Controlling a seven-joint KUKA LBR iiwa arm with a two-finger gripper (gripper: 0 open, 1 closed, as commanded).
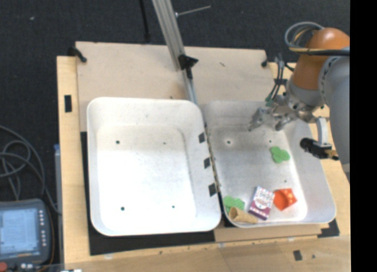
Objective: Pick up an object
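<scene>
The right bin (235, 147) holds several small objects. A green piece (280, 155) lies near its right side. Along the front edge sit a red-orange block (284, 199), a purple and white packet (261, 202), a tan cone (241, 214) and another green piece (233, 203). My gripper (268, 120) hangs over the back right part of this bin, above and behind the green piece on the right. Its fingers stand apart with nothing between them.
The left bin (147, 165) lies beside the right one, with a row of black clips (208, 162) along the seam. A slanted aluminium post (168, 23) rises from the bench behind the bins. A monitor (20, 232) sits at the lower left.
</scene>
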